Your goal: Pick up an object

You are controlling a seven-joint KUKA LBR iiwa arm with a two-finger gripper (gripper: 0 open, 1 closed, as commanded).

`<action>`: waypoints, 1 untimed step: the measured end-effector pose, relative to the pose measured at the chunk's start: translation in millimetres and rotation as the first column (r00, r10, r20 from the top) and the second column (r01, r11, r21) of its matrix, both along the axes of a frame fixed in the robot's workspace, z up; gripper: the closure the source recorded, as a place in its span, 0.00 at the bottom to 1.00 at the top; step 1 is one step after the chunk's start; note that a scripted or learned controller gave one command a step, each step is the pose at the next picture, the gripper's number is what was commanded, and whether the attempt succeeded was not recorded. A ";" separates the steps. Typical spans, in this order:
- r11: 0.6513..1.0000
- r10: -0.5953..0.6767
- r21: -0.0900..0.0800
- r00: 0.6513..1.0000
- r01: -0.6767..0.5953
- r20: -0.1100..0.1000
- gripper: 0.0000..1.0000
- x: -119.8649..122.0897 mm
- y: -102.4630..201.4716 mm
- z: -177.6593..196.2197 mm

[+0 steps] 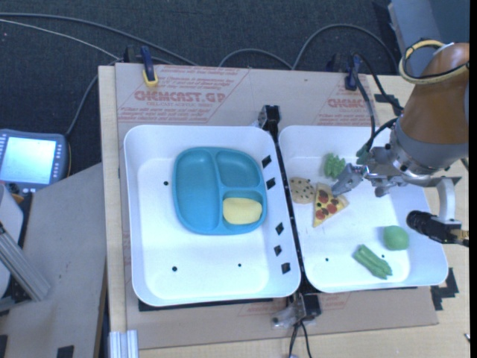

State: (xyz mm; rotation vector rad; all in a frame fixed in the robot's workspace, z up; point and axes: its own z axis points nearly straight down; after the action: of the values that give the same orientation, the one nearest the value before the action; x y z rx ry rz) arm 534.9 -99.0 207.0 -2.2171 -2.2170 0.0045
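**Gripper low over the right bin, near the pizza slice**

Gripper (348,179) of our arm sits low inside the right bin (417,274), and we cannot tell how its grasp stands from this slanted view. Its tip lies just right of and slightly beyond the pizza slice (328,206), and just near of a green leafy piece (333,165).

Going left to right, we see the left bin (149,274) holding a blue divided tray (195,192). In the tray's near right compartment rests a yellow rounded piece (242,210); its other compartments show bare blue.

In the right bin, a round brown cookie (301,190) lies closest to the divider between the bins, touching or just beside the pizza slice on its right. Farther right and nearer to us, a long green vegetable (373,261) lies at a slant, and a round green piece (396,237) sits just beyond it, toward the right wall. Both are well apart from the gripper.
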 end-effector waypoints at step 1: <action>1.000 0.000 0.000 1.000 0.000 -0.002 0.00 7.3 1.8 -59.1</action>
State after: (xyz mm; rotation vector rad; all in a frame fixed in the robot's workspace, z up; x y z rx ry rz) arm 542.2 -97.2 147.8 -2.2160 -2.2160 0.0062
